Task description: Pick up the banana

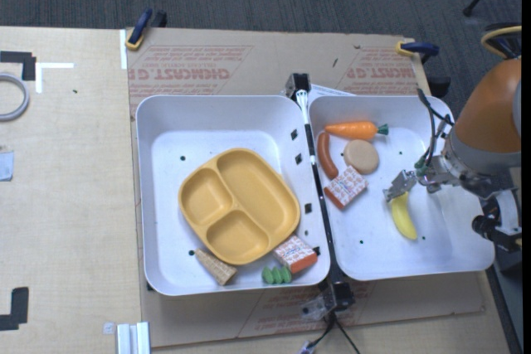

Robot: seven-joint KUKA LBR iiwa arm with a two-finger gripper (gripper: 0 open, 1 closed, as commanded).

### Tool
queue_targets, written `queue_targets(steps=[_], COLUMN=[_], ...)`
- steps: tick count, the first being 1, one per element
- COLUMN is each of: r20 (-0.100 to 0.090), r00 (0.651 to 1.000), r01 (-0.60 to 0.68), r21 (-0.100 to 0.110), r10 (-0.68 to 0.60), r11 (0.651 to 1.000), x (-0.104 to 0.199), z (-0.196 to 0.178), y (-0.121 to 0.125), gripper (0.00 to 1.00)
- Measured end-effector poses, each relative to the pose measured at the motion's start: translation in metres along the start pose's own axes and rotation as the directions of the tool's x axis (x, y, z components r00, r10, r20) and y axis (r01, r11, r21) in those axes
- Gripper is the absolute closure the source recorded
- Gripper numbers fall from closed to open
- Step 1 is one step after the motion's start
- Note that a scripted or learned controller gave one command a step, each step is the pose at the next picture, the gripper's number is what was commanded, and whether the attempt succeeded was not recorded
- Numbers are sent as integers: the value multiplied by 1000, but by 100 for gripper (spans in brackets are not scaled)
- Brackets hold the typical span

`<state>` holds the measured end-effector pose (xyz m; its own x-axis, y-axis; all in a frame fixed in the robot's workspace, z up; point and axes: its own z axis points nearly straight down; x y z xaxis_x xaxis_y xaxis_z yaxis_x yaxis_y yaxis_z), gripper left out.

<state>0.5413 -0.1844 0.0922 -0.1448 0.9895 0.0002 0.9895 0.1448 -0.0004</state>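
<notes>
Fingers [397, 189] of the gripper [401, 186] sit low in the right bin [465, 257], right at the upper end of the banana [403, 215], and they look drawn fairly close together around that tip; whether the fruit is truly between them or merely touched from above cannot be told from this slanted view, so I would not call it held. That placement makes sense as a judgement: the arm [489, 116] comes in from the right, and the banana's near end is the narrowest part to close on (the thicker middle would ask for a wider opening). The banana lies flat on the bin floor, right of centre, well apart from the carrot [355, 129], the sausage [326, 155], the round tan cracker [362, 156] and the small red-and-white box [345, 187], so nothing crowds the grasp. Its long axis runs on a slight diagonal, the upper end pointing up and a little left toward the gripper, the lower end pointing down and right toward the bin's front wall. Beyond, the left bin [158, 203] holds a yellow divided plate [239, 205] with a few small toy foods along its front edge, none of them involved here.
</notes>
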Motion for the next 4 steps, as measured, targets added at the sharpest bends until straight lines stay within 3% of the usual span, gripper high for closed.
queue_targets(steps=[1,2,3,4], r20=[1,1,1,2], r00=[1000,1000,975,975], r01=[-2,-1,224,222], r21=[-2,-2,-1,-3], r10=[2,1,-224,-222], r11=[1000,1000,975,975], x=[0,0,20,20], z=[-10,-10,0,-10], y=[1,1,-48,-47], gripper=[100,0,0,100])
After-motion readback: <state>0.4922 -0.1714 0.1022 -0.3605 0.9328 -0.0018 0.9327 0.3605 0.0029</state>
